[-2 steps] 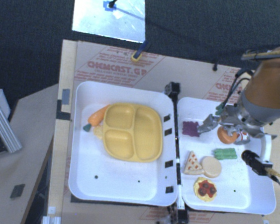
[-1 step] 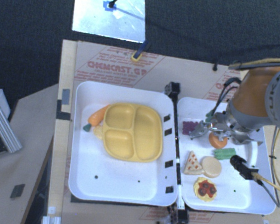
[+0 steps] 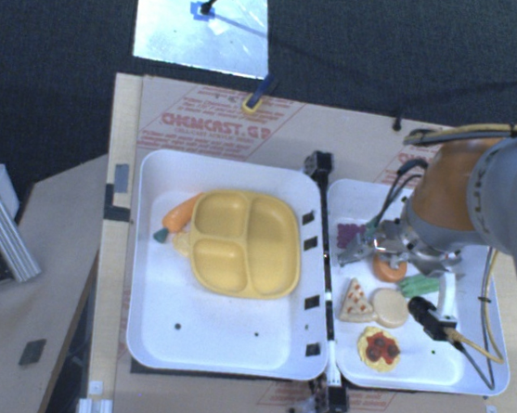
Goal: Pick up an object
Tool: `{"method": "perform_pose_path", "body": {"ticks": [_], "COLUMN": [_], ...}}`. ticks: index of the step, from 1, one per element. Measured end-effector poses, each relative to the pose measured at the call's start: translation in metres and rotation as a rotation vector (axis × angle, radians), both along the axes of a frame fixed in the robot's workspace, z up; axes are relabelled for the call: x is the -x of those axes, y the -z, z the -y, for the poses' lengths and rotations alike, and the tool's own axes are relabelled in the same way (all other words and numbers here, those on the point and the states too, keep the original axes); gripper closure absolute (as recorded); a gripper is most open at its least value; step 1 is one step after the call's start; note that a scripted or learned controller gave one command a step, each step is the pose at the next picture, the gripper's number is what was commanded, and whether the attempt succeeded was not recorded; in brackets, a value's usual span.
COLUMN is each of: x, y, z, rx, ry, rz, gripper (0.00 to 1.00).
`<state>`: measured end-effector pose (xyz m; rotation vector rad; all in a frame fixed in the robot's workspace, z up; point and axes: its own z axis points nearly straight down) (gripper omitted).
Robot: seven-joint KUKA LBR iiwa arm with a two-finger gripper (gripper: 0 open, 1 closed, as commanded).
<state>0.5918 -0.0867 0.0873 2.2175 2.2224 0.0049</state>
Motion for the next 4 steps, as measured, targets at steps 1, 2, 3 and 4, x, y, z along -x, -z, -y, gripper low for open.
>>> {"method": "perform_pose_path", "body": {"ticks": [1, 2, 3, 4], "x": [-0.002, -0.013, -0.004, -0.005], "y": [-0.013, -0.071, -0.127, -0.138], "z": [0.002, 0.005, 0.006, 0.006], "rx": [0.004, 0.002, 0.002, 0.001], "ry": [0.001, -0.002, -0.002, -0.002], "rz": [0.006, 0.003, 0.003, 0.0], "gripper": [1.0, 1.0, 1.0, 1.0]}}
